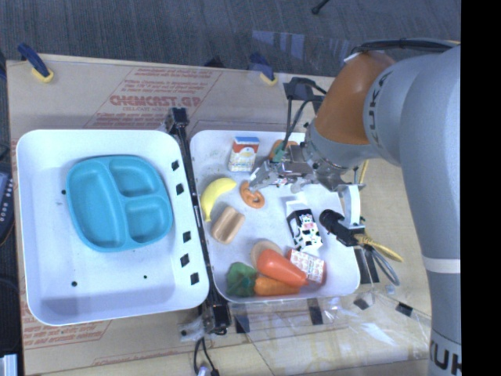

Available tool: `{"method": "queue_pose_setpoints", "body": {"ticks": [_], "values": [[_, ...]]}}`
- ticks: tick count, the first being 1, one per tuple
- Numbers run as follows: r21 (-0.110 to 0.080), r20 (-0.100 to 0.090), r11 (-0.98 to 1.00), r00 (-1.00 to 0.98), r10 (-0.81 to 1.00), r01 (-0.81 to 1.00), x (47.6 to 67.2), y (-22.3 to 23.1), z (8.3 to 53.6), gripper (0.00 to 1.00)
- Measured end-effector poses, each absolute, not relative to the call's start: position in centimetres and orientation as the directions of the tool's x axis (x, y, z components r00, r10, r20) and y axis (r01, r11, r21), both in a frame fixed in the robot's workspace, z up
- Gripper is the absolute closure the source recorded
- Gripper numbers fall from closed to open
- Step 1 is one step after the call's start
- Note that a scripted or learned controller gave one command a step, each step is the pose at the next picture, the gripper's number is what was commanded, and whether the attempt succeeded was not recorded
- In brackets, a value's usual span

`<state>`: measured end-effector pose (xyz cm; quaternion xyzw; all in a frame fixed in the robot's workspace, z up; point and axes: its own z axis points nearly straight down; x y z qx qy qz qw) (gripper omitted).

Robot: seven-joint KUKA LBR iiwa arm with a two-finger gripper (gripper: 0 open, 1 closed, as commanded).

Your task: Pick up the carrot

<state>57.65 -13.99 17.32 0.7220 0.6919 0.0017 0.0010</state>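
Toward the right bin's near edge lies the smooth tapered carrot, beside a green leafy piece. Above it the gripper hangs by an orange ring; its spread I cannot tell. One blue three-compartment tray fills the left bin.
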Motion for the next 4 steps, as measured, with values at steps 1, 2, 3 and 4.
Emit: {"method": "queue_pose_setpoints", "body": {"ticks": [1,2,3,4], "values": [[0.000,-0.001,-0.103,0.103,0.995,0.995,61.8,-20.6,17.6,0.00],[0.002,-0.001,-0.253,0.253,0.967,0.967,65.3,-20.1,20.8,0.00],[-0.006,0.001,-0.131,0.131,0.991,0.991,57.2,-14.8,9.0,0.00],[-0.005,0.000,-0.127,0.127,0.992,0.992,57.3,-14.9,10.1,1.00]]}}
